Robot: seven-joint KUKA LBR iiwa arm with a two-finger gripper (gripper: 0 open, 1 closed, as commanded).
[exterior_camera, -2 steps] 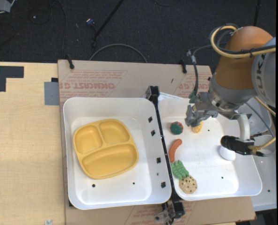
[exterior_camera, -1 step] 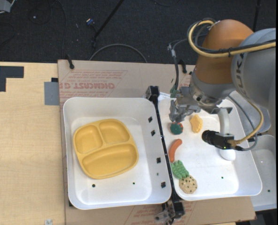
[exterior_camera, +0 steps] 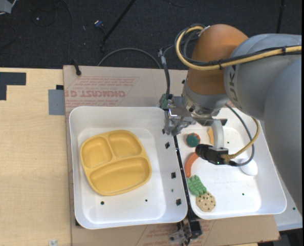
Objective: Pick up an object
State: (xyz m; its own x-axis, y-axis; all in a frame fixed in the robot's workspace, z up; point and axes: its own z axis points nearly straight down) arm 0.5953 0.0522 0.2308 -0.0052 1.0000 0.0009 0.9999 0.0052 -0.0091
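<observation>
My gripper hangs low over the divider between the two bins, at the top left corner of the right bin. Just to its right lies a small green and red toy fruit, apart from it. Below that are an orange-red sausage-shaped piece, a green leafy toy and a speckled cookie. A pale orange piece peeks out behind the wrist bracket. Nothing shows held in the gripper.
The left bin holds a yellow three-compartment plate. A white rounded object lies at the right of the right bin. The grey arm covers that bin's upper right part. Cardboard lies under both bins.
</observation>
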